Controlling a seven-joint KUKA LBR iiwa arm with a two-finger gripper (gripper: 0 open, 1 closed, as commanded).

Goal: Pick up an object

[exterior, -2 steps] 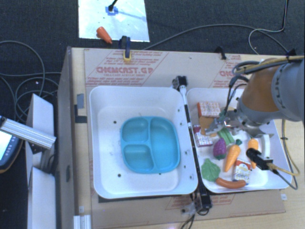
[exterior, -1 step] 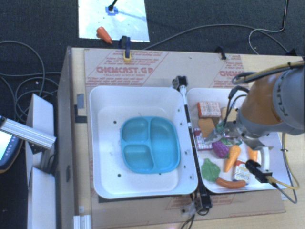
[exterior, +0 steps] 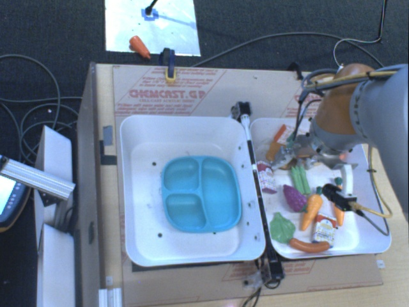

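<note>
From here I cannot tell how the gripper (exterior: pixel 295 151) is set; it hangs low in the right bin (exterior: pixel 367 235), just above the green bean (exterior: pixel 300 178). Below the bean lie a purple eggplant (exterior: pixel 294 197), carrot (exterior: pixel 310 211) and sausage (exterior: pixel 309 245). Left of it sits the blue tray (exterior: pixel 201 194).

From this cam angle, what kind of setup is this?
Likely a lab pick-and-place test bench: two white bins on a cardboard-covered bench, a blue divided tray, toy food like a carrot, cables across the floor.
</note>
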